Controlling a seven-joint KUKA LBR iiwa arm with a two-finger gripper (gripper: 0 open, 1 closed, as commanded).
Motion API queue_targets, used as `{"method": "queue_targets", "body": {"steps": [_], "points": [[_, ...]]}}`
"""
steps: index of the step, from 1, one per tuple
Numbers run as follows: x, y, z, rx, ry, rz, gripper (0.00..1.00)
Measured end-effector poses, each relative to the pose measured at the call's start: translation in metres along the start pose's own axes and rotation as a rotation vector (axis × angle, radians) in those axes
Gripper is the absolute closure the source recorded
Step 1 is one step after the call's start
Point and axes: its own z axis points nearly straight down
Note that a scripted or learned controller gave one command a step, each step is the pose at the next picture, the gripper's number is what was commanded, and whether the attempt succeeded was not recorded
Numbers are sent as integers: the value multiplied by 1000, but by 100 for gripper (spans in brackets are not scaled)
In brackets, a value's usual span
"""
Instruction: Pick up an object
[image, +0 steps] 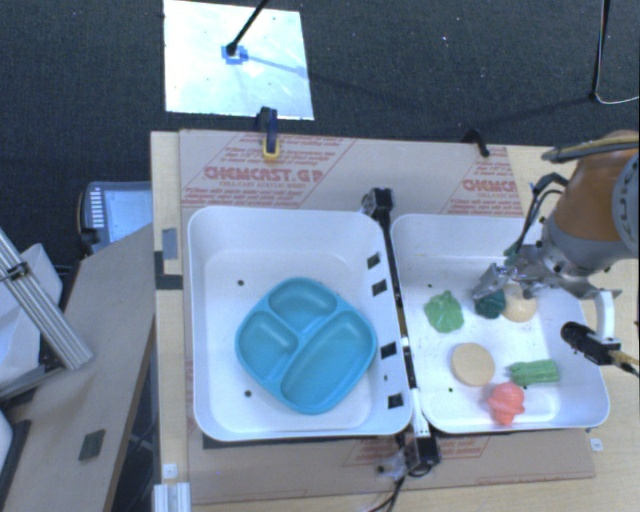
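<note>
The claw (497, 288) is low in the right bin (430, 240), just at a small dark teal object (488, 305); I cannot tell if it grips it. The object looks light and rather soft, best pinched across its middle. The arm hides part of it.

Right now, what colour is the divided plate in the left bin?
The divided plate is light blue, plain with no pattern, seen clearly in the camera view.

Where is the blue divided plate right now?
The blue divided plate lies alone in the left bin, toward its front, across the divider from the green toy.
</note>
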Motion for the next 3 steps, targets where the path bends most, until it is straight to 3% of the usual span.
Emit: {"method": "queue_targets", "body": {"steps": [1,2,3], "points": [[-3,5,22,-18,-11,1,0],[-2,8,9,-27,-7,0,100],[-4,7,-55,-11,-4,-2,100]]}}
